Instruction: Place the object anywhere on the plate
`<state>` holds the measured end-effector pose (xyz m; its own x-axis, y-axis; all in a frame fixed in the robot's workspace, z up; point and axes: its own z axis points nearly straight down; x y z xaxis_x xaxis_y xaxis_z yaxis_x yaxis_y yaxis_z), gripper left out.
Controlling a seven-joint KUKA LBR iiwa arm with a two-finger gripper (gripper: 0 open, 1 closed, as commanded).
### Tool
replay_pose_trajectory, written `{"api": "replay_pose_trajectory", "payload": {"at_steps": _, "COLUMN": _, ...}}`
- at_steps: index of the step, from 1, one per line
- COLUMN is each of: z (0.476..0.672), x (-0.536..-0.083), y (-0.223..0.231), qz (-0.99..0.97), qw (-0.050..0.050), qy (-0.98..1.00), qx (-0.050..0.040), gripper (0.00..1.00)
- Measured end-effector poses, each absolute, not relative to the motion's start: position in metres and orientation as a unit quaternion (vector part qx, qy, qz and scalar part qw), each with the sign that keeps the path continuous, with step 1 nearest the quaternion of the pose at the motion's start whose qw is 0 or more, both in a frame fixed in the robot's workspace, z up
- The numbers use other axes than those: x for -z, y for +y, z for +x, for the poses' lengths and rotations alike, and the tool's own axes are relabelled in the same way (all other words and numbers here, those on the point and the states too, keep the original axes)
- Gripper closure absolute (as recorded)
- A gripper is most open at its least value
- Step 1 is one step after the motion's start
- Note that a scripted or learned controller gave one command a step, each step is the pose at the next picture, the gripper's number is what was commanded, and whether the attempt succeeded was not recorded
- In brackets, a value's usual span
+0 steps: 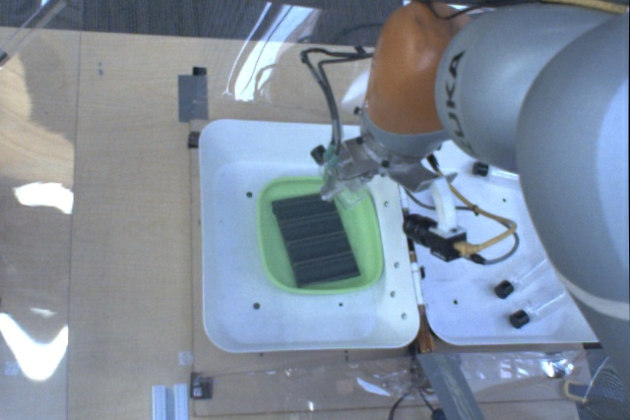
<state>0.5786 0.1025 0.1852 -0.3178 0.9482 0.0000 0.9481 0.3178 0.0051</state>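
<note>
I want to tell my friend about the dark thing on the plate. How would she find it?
Look at the left white bin, the one holding a square light green plate. On that plate lies a dark grey ribbed rectangular object, set at a slant. It is the only dark, grooved slab there; the gripper hangs by its upper corner.

Dark ridged slab (314,239) flat on green plate (369,251) in left bin (226,310), end effector (342,174) above plate's far edge.
</note>
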Motion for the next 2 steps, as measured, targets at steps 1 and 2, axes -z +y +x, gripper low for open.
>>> {"api": "replay_pose_trajectory", "payload": {"at_steps": 1, "z": 0.579, "x": -0.185, "y": 0.102, "qz": 0.584, "qw": 0.001, "qy": 0.812, "qx": -0.0020, "gripper": 0.00}}
{"api": "replay_pose_trajectory", "payload": {"at_steps": 2, "z": 0.590, "x": -0.223, "y": 0.043, "qz": 0.565, "qw": 0.004, "qy": 0.825, "qx": -0.0029, "gripper": 0.00}}
